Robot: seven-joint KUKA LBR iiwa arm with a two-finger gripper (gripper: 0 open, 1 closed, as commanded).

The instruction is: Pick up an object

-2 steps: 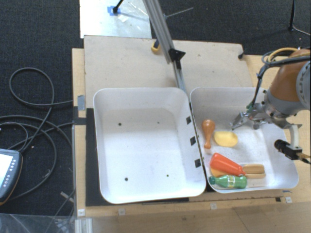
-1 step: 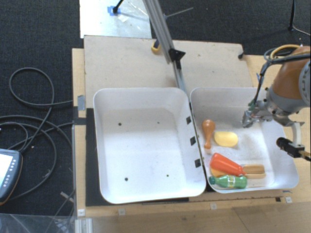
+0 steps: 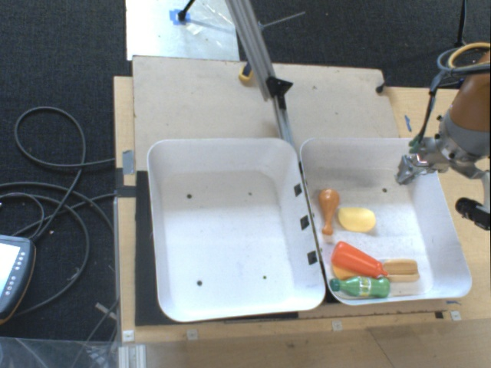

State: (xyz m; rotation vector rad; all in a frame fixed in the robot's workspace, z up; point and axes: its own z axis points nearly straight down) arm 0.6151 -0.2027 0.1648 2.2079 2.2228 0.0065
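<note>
Objects for picking all lie in the right bin [image 3: 453, 240], toward its near left part. An orange drumstick-shaped toy [image 3: 329, 206] lies close to the left wall, and a yellow lemon-like piece [image 3: 357, 219] is just beside it, at about 4 o'clock from it. Below them, an orange carrot [image 3: 358, 260] lies at a slant, with a green bottle [image 3: 362, 286] near the front rim at 6 o'clock from the carrot. A hot dog toy [image 3: 403, 269] lies at 3 o'clock from the carrot, touching or almost touching it.

The left bin [image 3: 165, 228] stands side by side with the right one on the desk [image 3: 199, 98].

The arm comes in from 3 o'clock. Its hand [image 3: 406, 169] hangs over the far right part of the right bin, at about 2 o'clock from the lemon-like piece and well apart from all the toys. Nothing is seen in the hand, and if it is wide or narrow one cannot tell.
</note>
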